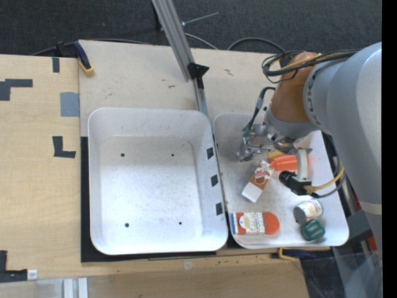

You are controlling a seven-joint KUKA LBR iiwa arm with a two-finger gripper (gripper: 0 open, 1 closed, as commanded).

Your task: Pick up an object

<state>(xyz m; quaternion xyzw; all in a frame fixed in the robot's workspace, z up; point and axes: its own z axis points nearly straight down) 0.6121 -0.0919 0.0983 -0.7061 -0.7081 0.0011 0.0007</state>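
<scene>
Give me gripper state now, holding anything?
Gripper: low in the right bin, above the small bottle; open or shut cannot be told.

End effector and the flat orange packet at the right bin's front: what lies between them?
In the camera view, a small white bottle lies between the end effector and the orange packet.

Metal pole (175, 31), yellow clamp (84, 59), grey tape (69, 103).

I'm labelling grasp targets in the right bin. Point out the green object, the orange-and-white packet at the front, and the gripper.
green object (312, 230), camera view, middle of its top face.
orange-and-white packet (255, 223), camera view, centre of its label.
gripper (247, 152), camera view, between its fingertips.
</scene>
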